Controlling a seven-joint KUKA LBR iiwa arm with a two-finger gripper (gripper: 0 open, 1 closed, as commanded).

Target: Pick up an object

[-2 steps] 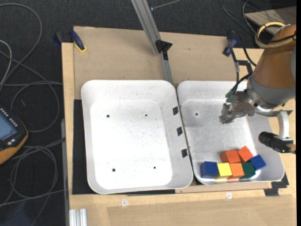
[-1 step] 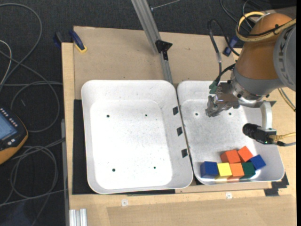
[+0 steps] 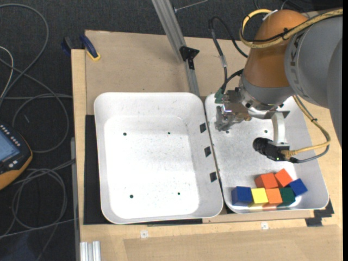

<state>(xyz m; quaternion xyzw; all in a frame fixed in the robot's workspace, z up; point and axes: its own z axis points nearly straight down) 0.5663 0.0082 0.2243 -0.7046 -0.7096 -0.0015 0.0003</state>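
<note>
blocks [image 3: 269, 188]: a small cluster of coloured cubes, lying in the near right corner of the right bin [image 3: 239, 162], packed against one another. contents: two orange, two blue, one yellow, one green. the larger blue cube [image 3: 242, 195] sits at the left end of the cluster, the yellow cube [image 3: 259, 196] touching its right side, an orange one next, the green cube [image 3: 286, 194] beyond that; a second orange and a smaller blue sit toward the back and right.

gripper [image 3: 224, 121]: above the far left part of the same bin, near the divider between bins, well apart from the cubes. nothing seen between its fingers; the tips are small and blurred, so how far the jaws stand apart cannot be told.

arm [image 3: 304, 53]: grey, with orange band, entering from the right over the right bin.

left bin [image 3: 114, 200]: white, speckled, beside the right bin.

bench [image 3: 136, 58]: bare wood behind and in front of both bins.
</note>
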